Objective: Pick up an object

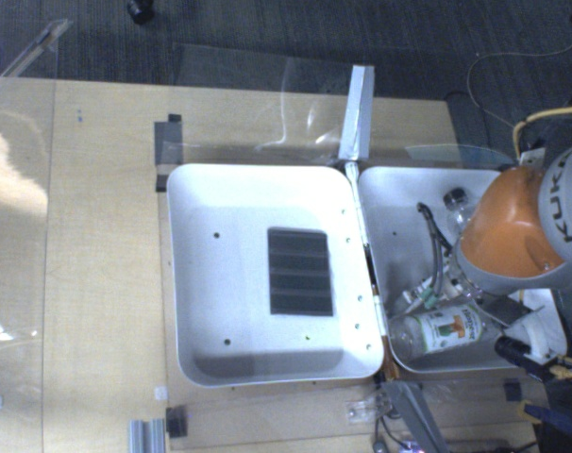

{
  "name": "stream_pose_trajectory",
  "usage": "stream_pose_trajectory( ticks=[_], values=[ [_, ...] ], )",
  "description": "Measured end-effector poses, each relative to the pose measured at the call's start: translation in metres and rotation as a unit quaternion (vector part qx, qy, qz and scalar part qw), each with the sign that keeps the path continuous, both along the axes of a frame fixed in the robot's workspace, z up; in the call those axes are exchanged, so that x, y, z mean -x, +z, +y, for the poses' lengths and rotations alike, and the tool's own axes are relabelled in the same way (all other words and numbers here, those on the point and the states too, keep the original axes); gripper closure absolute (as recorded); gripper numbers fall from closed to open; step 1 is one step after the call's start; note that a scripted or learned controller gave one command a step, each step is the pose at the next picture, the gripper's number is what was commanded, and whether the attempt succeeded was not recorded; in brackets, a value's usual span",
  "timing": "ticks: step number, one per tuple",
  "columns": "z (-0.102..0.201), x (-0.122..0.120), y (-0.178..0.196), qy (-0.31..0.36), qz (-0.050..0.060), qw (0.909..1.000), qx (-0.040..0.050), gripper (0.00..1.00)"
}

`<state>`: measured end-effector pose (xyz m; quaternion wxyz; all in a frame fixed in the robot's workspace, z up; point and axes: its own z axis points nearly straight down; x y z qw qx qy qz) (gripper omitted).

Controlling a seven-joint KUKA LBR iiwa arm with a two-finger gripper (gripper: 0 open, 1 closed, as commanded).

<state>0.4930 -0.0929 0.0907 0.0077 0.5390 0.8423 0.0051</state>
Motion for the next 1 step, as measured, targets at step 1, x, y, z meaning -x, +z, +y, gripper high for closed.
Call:
stream_pose_trajectory(
  ticks=[1],
  values=[
    [-0.0039,-0.0532,-0.001,-0.117,0.003,0.9931,-0.0017,0.0]
  ],
)
